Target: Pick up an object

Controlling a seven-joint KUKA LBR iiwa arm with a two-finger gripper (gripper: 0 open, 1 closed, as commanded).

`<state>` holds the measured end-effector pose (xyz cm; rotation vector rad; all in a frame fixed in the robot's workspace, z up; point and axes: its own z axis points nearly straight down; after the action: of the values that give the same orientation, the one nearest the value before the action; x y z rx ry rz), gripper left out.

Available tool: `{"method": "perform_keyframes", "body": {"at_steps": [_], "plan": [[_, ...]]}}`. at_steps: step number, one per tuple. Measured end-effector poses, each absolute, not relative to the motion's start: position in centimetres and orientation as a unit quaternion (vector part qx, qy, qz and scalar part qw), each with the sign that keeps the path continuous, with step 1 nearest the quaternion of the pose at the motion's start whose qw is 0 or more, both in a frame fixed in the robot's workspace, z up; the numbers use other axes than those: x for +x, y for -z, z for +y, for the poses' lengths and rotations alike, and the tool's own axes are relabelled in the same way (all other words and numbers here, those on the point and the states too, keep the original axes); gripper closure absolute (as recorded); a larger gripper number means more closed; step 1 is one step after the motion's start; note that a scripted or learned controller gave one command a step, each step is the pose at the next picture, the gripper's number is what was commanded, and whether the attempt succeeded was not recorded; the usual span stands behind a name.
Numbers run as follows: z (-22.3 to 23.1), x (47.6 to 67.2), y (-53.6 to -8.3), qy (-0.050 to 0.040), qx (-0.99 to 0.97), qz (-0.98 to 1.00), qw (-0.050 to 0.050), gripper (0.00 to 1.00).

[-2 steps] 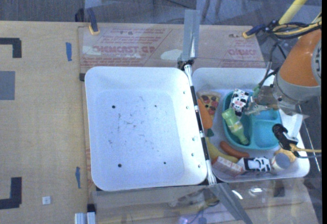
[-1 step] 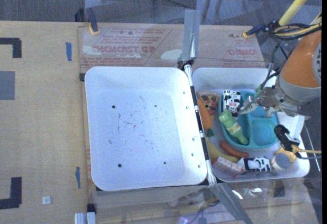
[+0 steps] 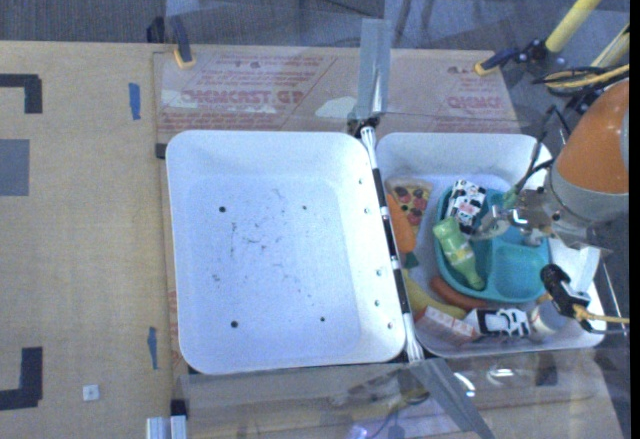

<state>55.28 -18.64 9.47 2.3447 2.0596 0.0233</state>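
Note:
The right bin point(image 3: 470, 142) holds a heap of small objects. A teal bowl-shaped item point(image 3: 510, 272) lies in its middle, with a light green piece point(image 3: 457, 245) on its left rim. A black-and-white toy point(image 3: 465, 202) sits just behind the green piece. My gripper point(image 3: 497, 220) hangs low over the teal item, right beside the black-and-white toy, with the arm's orange band point(image 3: 598, 152) to its right. Nothing can be made out between its tips.
An orange pizza-slice toy point(image 3: 407, 210) lies along the right bin's left wall. An orange piece point(image 3: 450, 292), a yellow piece point(image 3: 425, 299) and a black-and-white packet point(image 3: 500, 324) lie near the front wall. The left bin point(image 3: 270, 247) stands alongside.

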Motion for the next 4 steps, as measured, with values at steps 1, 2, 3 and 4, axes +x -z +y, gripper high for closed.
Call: {"method": "perform_keyframes", "body": {"at_steps": [1,2,3,4], "plan": [[-17.5,55.9,-10.9,-0.0163,0.748,0.664,0.006,1.00],[-18.1,55.7,-10.8,-0.0123,0.749,0.662,0.008,0.00],[-15.8,64.4,-9.4,-0.0021,0.739,0.673,0.004,0.00],[-15.7,64.6,-10.7,-0.0033,0.738,0.675,0.008,1.00]]}}
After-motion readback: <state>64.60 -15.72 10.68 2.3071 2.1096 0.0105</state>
